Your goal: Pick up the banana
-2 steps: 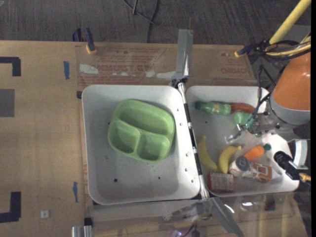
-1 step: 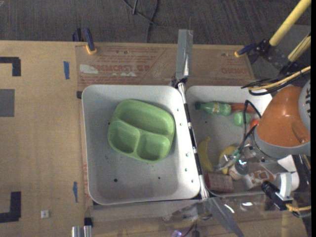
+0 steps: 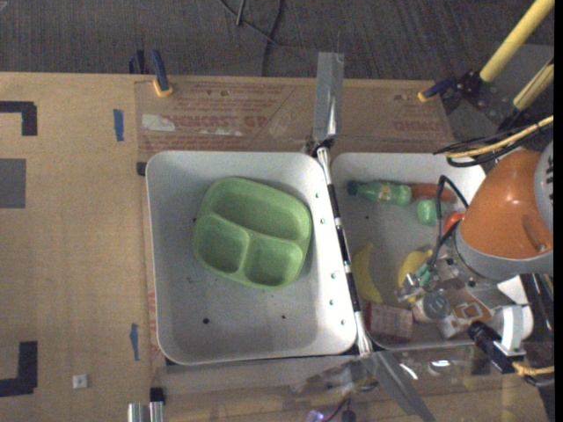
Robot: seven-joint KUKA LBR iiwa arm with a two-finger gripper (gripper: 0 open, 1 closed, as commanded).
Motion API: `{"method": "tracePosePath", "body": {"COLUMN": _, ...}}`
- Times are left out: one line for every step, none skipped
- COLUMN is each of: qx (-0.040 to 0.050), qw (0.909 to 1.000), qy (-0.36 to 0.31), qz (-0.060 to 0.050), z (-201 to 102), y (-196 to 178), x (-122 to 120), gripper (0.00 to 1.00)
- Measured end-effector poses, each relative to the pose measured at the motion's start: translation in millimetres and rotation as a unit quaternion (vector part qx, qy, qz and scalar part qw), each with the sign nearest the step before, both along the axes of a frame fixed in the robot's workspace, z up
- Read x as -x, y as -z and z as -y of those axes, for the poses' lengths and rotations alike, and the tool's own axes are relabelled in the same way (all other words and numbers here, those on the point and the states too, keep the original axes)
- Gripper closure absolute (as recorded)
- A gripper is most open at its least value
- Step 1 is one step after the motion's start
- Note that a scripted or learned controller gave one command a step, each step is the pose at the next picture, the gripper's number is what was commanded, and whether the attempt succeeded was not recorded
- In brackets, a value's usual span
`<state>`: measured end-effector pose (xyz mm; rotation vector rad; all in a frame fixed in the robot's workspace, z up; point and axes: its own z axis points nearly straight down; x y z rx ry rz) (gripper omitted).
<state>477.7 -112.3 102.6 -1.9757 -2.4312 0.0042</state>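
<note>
The pincer (image 3: 428, 275) hangs low in the right-hand shallow white bin (image 3: 387, 170), its fingers buried in clutter, so I cannot tell how wide they stand or whether they hold anything. At its nine o'clock, well apart, lies the curved yellow banana (image 3: 365, 275) near the bin's left wall. A second yellow piece (image 3: 412, 266) sits just beside the pincer. In the left white bin (image 3: 167, 236) rests a green three-compartment plastic plate (image 3: 253, 231).

- Divided tray (image 3: 253, 232) lies in the left bin (image 3: 167, 262).
- Banana (image 3: 364, 275) lies in the right bin (image 3: 352, 170), near its left wall.
- Bottle (image 3: 380, 192) lies behind it, apparently on its side.
</note>
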Motion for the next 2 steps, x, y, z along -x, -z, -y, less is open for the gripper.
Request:
{"method": "tracePosePath", "body": {"qx": 0.0003, "qw": 0.9744, "qy": -0.225, "qz": 0.004, "z": -52.8, "y": -79.4, "x": -19.6, "gripper": 1.00}}
{"method": "tracePosePath", "body": {"qx": 0.0014, "qw": 0.9975, "qy": -0.070, "qz": 0.002, "z": -99.2, "y": -79.0, "x": -79.0, "gripper": 1.00}}
